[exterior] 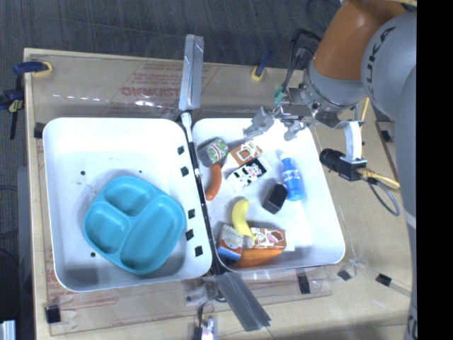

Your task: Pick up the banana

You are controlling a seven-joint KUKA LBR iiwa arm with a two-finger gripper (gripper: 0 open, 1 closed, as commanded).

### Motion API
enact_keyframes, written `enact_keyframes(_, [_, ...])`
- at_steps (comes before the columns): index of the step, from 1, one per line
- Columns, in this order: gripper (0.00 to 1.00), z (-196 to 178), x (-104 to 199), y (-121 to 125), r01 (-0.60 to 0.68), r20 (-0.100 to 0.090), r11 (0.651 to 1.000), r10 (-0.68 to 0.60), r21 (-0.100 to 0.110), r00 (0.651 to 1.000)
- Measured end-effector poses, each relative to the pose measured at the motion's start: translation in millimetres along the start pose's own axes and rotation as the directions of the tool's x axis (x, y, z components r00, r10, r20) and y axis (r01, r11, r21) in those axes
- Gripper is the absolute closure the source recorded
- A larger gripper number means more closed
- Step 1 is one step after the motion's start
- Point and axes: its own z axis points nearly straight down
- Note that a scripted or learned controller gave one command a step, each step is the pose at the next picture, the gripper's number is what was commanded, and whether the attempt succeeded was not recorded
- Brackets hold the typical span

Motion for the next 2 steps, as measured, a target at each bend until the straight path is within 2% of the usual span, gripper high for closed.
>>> enact_keyframes(1, [0.0, 156.0, -28.9, -48.5, -0.286, -0.002, 0.958, 0.286, -0.002, 0.958])
enact_keyframes(2, [0.0, 183.7, 27.1, -106.5, -0.333, -0.002, 0.943, 0.333, 0.0, 0.943])
